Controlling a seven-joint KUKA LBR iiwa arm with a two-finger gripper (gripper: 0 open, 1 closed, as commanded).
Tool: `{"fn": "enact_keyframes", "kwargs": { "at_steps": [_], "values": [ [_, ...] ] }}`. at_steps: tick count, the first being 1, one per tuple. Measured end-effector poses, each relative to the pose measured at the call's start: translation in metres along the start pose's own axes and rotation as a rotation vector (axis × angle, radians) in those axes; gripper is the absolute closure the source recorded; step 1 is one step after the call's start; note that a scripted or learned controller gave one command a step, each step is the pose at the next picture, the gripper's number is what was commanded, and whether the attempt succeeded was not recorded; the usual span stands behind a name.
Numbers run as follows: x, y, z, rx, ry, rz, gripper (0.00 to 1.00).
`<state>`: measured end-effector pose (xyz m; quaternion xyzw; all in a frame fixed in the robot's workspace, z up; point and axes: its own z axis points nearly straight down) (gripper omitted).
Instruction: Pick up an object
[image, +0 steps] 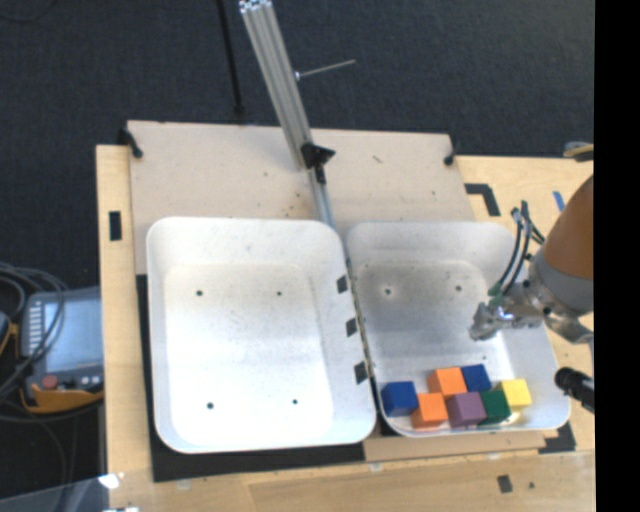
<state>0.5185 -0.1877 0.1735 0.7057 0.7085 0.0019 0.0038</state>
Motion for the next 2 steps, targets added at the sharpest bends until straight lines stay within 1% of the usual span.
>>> {"fn": "enact_keyframes", "kwargs": {
  "at_steps": [1,2],
  "values": [
    [0.0,0.006,-0.064,-0.001,0.0,-0.001,1.0],
    [0.002,0.0,-0.112,0.0,0.0,-0.002,1.0]
  ]
}}
